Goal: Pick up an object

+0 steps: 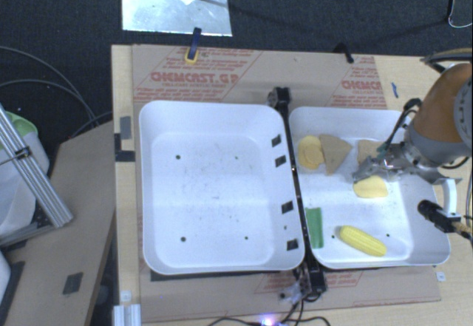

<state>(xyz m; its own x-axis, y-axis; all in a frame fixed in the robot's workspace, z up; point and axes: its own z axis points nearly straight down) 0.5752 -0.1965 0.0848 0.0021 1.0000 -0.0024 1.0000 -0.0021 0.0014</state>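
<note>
The right bin (pixel 421 243) holds several small objects. A yellow round piece (pixel 310 152) and a tan wedge (pixel 336 151) lie at its upper left, and another tan piece (pixel 366 148) sits beside them. A pale yellow lump (pixel 371 188) rests mid-bin. A green strip (pixel 314 227) lies along the left wall, and a yellow corn-like piece (pixel 362 240) is near the front. My gripper (pixel 375 167) is low in the bin, between the second tan piece and the yellow lump, right over the lump's upper edge. Nothing is visibly held.
The left bin (pixel 159 243) stands beside the right one, split from it by a black divider with clips (pixel 287 162). The arm's orange band (pixel 442 106) and grey wrist (pixel 436 145) overhang the right bin's far-right side. A black part (pixel 436 215) juts over the right rim.
</note>
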